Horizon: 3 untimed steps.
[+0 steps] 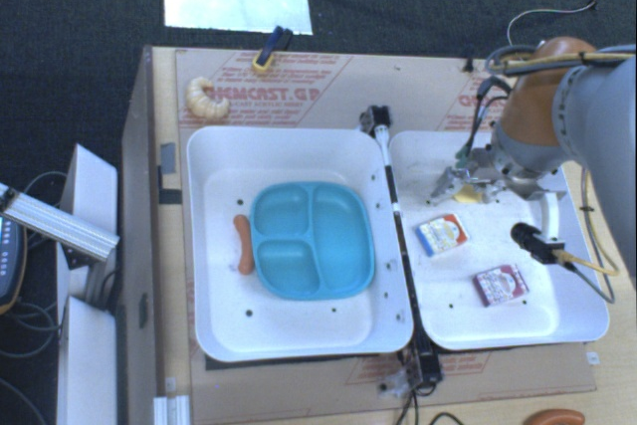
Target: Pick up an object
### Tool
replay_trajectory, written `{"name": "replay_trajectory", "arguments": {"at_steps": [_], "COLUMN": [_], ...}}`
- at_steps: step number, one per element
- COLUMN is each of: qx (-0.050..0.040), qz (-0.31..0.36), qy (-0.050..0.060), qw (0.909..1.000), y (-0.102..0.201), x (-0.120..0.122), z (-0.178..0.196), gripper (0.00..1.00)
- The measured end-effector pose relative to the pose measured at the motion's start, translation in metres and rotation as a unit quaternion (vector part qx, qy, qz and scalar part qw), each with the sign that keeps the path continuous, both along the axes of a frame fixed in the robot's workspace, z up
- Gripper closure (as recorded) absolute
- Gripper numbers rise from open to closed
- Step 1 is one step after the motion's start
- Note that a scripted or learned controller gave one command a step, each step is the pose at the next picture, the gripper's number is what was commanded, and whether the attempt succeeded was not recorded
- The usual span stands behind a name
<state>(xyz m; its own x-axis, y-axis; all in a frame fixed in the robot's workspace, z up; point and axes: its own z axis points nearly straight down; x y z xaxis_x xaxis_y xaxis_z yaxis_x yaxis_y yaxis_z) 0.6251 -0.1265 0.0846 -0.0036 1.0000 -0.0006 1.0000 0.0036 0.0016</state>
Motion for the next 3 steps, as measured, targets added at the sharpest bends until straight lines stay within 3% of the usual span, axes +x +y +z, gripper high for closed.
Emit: {"name": "replay_trajectory", "arguments": {"at_steps": [3], "qx": [0.0003], "qz": [0.000], "qy": [-0.001], "qw": [1.0000], "y": [0.009], "x": [0.004], "z": [0.000], "gripper": [0.00]}}
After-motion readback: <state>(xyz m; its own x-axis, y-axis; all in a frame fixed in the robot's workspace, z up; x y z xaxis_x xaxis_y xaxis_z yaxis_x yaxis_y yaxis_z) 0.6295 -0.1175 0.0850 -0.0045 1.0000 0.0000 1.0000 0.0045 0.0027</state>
